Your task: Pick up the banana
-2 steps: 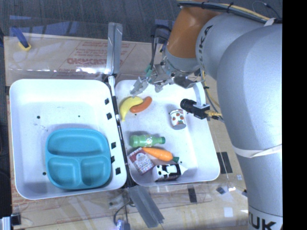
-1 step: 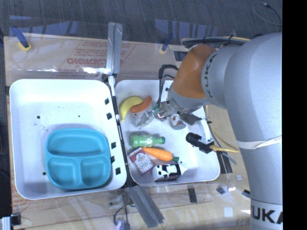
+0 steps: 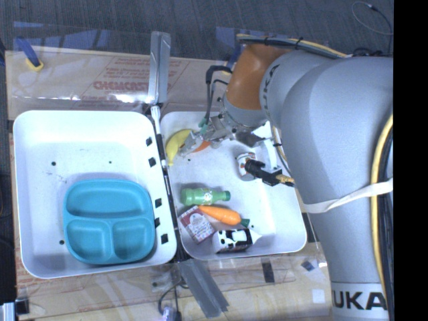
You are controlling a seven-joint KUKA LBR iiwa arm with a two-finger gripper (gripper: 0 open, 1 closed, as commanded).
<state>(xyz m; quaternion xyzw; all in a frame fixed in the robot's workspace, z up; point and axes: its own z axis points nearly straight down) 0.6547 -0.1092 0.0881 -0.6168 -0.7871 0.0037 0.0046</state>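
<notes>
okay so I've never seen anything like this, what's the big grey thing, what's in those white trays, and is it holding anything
The big grey thing is a robot arm, filmed by one camera above the bench looking down. Its end effector, the grasping part, hangs beside a banana at the far end of the right bin. Whether it grips the banana is unclear from here. That bin also holds a green bottle, a carrot, a red packet and a black-and-white carton. The left bin holds a blue divided tray.
</notes>
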